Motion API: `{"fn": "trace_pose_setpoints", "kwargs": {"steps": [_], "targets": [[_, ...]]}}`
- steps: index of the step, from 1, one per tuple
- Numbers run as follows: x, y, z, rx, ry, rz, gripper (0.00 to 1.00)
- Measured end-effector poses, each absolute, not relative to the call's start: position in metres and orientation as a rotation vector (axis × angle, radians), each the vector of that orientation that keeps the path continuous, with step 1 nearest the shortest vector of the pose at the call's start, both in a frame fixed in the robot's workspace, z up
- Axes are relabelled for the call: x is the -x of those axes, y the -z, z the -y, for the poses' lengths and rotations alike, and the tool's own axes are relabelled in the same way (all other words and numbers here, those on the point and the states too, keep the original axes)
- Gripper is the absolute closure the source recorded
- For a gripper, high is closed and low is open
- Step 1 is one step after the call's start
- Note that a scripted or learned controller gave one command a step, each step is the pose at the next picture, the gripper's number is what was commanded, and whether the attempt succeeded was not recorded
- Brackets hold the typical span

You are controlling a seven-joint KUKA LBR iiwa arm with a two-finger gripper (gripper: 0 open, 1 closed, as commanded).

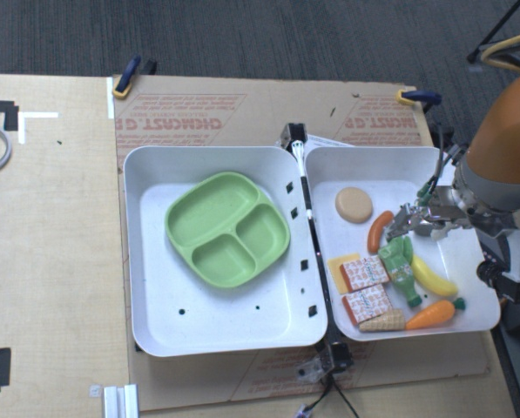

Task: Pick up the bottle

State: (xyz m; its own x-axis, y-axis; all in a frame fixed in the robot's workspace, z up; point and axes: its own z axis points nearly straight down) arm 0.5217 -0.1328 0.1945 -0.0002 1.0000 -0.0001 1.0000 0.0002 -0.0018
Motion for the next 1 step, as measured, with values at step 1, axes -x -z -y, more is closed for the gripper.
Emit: {"fn": "trace_pose_setpoints", "kwargs": {"steps": [1], "targets": [[-0.482, -0.0946, 0.1607, 2.241, 0.003, 2.207, 0.0]]}}
